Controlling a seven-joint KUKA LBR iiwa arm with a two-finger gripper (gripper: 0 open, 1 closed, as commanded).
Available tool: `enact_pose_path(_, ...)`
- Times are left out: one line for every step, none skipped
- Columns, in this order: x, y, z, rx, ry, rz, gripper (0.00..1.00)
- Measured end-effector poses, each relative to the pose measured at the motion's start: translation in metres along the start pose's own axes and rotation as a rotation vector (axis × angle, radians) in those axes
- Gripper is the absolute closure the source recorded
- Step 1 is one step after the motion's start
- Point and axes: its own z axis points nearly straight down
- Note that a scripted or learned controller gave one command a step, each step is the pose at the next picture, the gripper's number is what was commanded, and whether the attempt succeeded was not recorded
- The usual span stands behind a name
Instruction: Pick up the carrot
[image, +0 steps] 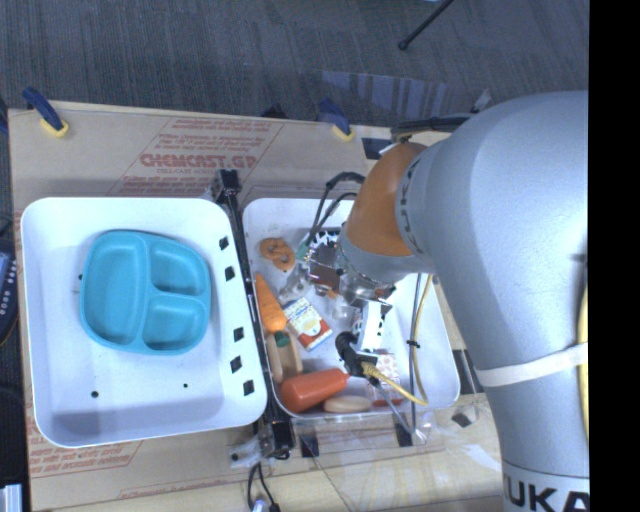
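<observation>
Bins, two of them, white and shallow, stand side by side on a bench covered with brown cardboard (150, 150). The left bin (60, 400) holds one thing, a light blue plate (145, 290) with three compartments, which lies toward the bin's 10 o'clock part; I see nothing in its compartments. The right bin (440, 375) is crowded. The carrot (270, 305) lies at this bin's 9 o'clock side, close along the wall next to the left bin, with its length running from 12 to 6 o'clock and nothing on top of it. Just at its 6 o'clock end there is a tan and green piece (281, 352); if it belongs to the carrot I cannot say. At 12 o'clock of the carrot sits a small brown lumpy object (275, 252). At 3 o'clock of the carrot, just beside it, lies a small white packet (305, 322) with red and green print. In the bin's 6 o'clock part lies a thick red-orange object (312, 388), and a pale oval thing (347, 404) touches it on the side of the front wall. The grey arm reaches into this bin from 3 o'clock, and the gripper (318, 268) is low over the bin's middle, at 2 o'clock of the carrot and apart from it. Whether the gripper is open or closed I cannot tell, and I see nothing held in it.
</observation>
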Motion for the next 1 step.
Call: enact_pose_path(0.0571,-0.0499,-0.0963,-0.014,0.007,0.168,0.00)
